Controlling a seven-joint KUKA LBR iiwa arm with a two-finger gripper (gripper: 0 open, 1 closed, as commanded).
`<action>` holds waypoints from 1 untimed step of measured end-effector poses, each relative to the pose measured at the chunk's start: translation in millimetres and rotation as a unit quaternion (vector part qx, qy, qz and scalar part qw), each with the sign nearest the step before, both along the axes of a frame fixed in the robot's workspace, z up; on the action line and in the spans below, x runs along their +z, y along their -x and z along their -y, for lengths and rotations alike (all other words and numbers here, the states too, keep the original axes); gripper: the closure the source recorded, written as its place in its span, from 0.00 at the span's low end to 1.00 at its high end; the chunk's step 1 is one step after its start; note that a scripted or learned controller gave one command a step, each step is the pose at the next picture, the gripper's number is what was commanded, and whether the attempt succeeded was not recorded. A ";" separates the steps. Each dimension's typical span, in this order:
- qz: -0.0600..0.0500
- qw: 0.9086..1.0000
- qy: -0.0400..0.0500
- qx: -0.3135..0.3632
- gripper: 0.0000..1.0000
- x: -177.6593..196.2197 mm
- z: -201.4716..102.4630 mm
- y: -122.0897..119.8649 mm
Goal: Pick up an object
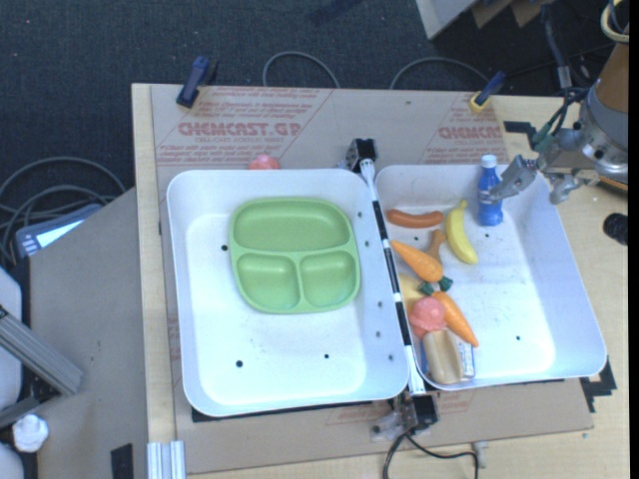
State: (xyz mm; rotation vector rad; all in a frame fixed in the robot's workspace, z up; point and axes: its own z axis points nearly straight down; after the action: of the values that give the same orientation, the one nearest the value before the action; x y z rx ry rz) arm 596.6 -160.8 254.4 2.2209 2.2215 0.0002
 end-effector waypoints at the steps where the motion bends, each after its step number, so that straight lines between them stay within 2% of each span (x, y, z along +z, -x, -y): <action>1: -0.002 1.000 0.000 -0.001 0.00 -104.1 36.3 -29.6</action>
State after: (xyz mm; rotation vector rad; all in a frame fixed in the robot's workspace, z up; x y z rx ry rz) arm 626.1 -197.1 150.3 2.2250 2.2227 -0.0036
